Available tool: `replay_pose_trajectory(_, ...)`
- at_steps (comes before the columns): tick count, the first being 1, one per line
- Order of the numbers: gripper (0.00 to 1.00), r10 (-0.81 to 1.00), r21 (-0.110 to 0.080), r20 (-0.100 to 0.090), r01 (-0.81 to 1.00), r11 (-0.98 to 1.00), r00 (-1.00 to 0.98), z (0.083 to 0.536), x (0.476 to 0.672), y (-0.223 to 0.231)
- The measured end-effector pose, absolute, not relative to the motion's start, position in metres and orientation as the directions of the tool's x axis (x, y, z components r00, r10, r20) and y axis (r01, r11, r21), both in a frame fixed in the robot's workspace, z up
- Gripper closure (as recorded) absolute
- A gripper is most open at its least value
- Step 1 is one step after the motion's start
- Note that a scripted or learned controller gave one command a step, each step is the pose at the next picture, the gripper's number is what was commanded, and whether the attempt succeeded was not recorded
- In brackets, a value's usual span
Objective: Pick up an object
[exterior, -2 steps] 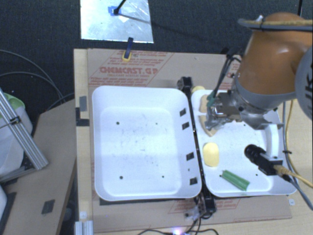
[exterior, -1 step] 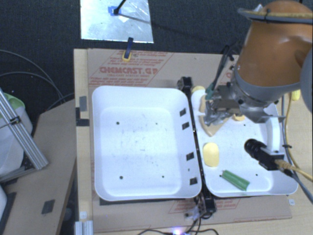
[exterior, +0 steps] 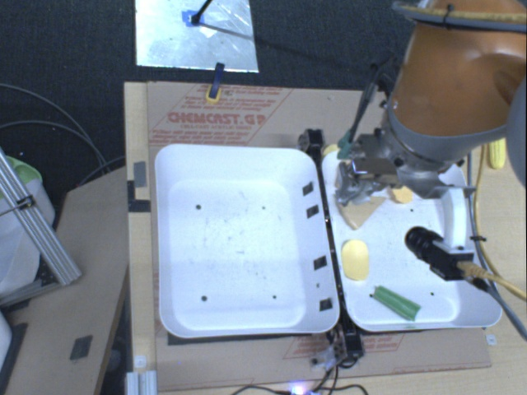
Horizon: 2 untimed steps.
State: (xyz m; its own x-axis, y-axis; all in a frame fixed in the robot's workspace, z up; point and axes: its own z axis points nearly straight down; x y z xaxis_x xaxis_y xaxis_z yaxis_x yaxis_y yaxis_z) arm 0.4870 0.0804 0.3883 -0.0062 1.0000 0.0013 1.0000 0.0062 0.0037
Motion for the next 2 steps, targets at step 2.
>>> replay_pose_trajectory(2,1.00,1.000,0.003,0.002,1.000,0.009,-0.009,0.433,0.487,0.072)
